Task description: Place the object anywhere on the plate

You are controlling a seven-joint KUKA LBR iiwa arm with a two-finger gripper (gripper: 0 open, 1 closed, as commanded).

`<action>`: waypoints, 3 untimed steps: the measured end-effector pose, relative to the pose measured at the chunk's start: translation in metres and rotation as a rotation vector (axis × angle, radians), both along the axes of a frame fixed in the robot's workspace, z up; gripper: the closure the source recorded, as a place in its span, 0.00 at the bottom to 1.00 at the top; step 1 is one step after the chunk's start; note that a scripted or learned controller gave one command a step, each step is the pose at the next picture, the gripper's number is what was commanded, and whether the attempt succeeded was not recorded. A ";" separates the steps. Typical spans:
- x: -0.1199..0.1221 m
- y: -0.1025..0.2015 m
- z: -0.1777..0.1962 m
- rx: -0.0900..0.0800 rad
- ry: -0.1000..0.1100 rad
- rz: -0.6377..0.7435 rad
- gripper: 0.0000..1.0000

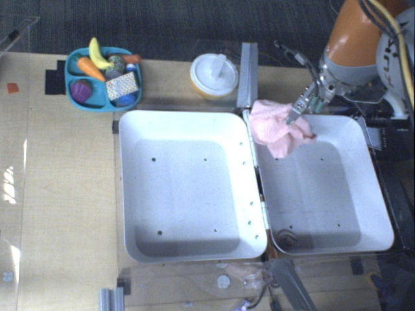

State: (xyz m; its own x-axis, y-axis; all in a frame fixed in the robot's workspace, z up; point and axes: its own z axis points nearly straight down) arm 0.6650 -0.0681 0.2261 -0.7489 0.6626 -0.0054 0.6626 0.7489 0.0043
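A crumpled pink cloth [275,131] hangs bunched over the back left corner of the right bin [337,238], its left side overlapping the rim between the two bins. My gripper [296,116] reaches down from the right, and its thin fingers are pinched into the cloth's upper right part, shut on it. The blue divided plate [72,76] stands on the bench at the far left, behind the left bin, and carries toy food: a banana, a carrot, a purple piece and a speckled block.
The left bin [188,238] lies between the cloth and the plate. A white lidded bowl with a yellow rim [214,75] stands behind the bins near the middle. A grey bracket [246,76] rises beside it. Cables trail behind the arm at the right.
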 end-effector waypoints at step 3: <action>-0.059 0.141 -0.009 -0.002 0.000 0.729 1.00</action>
